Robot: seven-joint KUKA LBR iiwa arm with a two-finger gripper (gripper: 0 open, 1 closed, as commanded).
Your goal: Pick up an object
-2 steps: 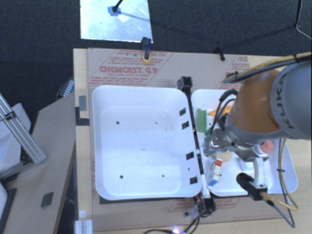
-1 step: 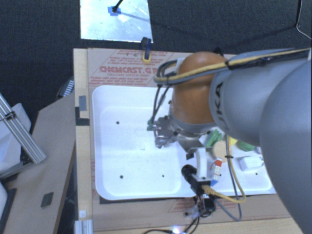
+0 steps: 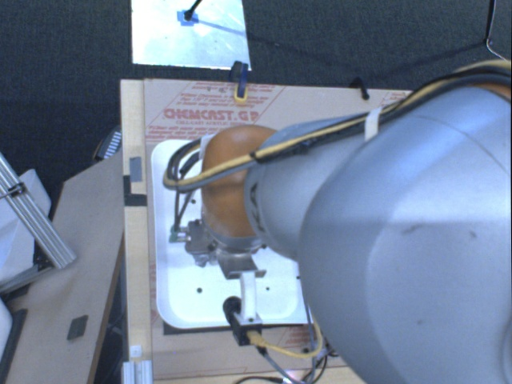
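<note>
Arm (image 3: 376, 230): reaches over the white bin (image 3: 172, 298) on the table (image 3: 136, 294).
End effector (image 3: 194, 241): over the bin; grip state cannot be told.

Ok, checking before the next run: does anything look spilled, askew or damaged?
Nothing stands out. The visible part of the white bin looks intact, with no spill. The arm hides the rest, so that cannot be judged.

Large red letters reading "CHEMCAST GP" run along the far edge of the brown paper-faced sheet (image 3: 210, 101) that lies under the white bin (image 3: 172, 294). The finer red lines above them are too small to read.
</note>
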